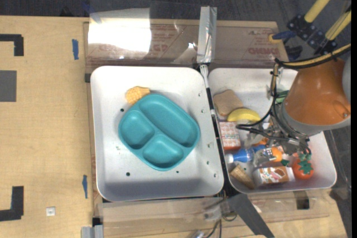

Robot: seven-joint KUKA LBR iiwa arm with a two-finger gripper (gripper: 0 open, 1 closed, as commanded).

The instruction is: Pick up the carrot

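Note:
An orange-red item with a green leafy top (304, 169), which looks like the carrot, lies in the right bin (329, 175) near its front right corner. My gripper (277, 145) hangs low over the clutter in the middle of that bin, below the arm's orange band (315, 96). It is just left of the carrot and slightly behind it. A small orange piece (273, 152) shows right under the gripper; I cannot tell whether it is touching it. Dark cables and the wrist hide the gripper's tip.
The right bin also holds a brown bread slice (226, 100), a yellow fruit (244, 115), a pink-and-white packet (227, 134), a blue bottle (242, 154) and an orange-labelled bottle (273, 174). In the left bin (106, 175) sit a teal divided plate (159, 131) and a yellow-orange item (136, 93).

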